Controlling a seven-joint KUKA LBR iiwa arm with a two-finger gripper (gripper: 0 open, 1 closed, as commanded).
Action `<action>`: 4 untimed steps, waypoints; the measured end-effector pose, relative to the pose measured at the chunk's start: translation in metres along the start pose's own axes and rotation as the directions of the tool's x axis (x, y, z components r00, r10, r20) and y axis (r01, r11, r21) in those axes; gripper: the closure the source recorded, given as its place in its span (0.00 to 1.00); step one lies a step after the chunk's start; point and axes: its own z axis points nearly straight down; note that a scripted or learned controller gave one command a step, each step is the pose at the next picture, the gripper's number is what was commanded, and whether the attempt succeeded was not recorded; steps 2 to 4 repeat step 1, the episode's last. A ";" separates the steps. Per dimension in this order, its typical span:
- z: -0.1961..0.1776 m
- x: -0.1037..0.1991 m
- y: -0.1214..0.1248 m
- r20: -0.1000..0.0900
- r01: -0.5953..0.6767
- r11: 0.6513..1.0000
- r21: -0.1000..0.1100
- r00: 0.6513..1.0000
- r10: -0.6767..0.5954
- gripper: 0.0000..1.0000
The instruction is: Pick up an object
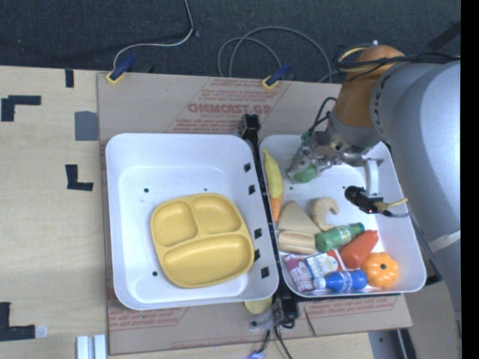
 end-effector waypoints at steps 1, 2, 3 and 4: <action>-0.095 0.089 -0.019 -0.007 0.008 1.000 -0.003 1.000 -0.008 1.00; -0.095 0.089 -0.019 -0.007 0.008 1.000 -0.003 1.000 -0.008 1.00; -0.095 0.089 -0.019 -0.007 0.008 1.000 -0.003 1.000 -0.008 1.00; -0.095 0.089 -0.019 -0.007 0.008 1.000 -0.003 1.000 -0.008 1.00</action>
